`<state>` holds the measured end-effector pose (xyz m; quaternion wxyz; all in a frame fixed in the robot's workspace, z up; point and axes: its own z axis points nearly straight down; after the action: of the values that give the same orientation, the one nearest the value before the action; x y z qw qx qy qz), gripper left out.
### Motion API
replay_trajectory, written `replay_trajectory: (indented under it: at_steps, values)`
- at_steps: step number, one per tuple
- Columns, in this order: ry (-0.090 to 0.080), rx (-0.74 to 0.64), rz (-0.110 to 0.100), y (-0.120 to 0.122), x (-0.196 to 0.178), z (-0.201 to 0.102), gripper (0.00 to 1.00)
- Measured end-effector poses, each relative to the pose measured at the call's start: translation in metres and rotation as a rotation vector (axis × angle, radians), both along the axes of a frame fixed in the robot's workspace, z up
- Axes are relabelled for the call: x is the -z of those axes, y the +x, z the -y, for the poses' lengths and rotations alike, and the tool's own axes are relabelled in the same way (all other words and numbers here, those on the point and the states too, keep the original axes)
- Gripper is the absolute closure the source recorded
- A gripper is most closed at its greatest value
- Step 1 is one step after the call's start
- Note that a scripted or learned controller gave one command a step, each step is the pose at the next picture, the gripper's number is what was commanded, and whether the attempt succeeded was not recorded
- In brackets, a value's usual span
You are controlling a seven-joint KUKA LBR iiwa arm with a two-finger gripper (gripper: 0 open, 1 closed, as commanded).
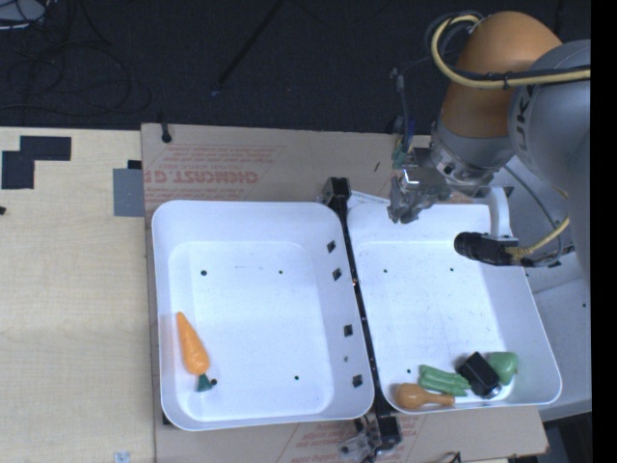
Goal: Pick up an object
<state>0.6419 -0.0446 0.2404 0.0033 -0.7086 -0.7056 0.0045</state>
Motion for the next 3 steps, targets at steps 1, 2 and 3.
replay_trajectory:
  at_steps: [1,2,3]
  values:
    - [0.002,-0.007,0.013,0.002,-0.064,-0.032,1.0]
    - [0.004,-0.011,0.013,0.002,-0.106,-0.106,1.0]
    - [0.004,-0.009,0.026,0.002,-0.308,-0.144,1.0]
